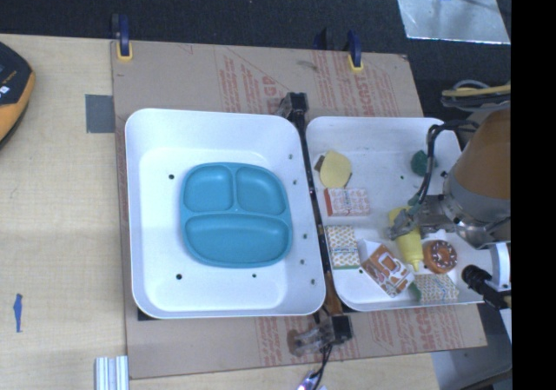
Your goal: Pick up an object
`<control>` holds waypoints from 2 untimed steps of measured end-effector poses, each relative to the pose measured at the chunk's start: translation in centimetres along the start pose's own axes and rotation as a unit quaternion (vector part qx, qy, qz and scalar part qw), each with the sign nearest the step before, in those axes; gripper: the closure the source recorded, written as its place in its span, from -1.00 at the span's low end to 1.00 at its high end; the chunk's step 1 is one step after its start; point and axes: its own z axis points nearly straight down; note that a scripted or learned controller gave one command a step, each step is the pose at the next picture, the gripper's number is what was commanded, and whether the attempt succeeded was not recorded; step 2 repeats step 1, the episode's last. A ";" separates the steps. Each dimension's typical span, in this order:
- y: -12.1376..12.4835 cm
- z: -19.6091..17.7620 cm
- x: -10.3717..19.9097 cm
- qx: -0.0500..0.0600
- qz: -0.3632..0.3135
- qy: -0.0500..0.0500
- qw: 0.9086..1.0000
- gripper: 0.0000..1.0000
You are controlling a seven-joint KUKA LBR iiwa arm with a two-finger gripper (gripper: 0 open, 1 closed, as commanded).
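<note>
Arm (pixel 482 173) leans in from the right over the right bin (pixel 373 132), claw (pixel 407 225) low among the clutter; can't tell its state. Just beside it, a small yellow bottle-shaped toy (pixel 409 250) sits near the bin's near-right corner.

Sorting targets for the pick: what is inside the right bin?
The right bin holds a yellow round piece, patterned flat packets, a yellow bottle and a donut. The arm covers its right part.
</note>
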 end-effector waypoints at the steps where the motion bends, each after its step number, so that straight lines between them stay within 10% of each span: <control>1: 0.4 -9.5 12.1 -0.005 -0.005 0.002 1.000 1.00; 2: 0.4 -9.5 12.1 -0.005 -0.005 0.002 1.000 1.00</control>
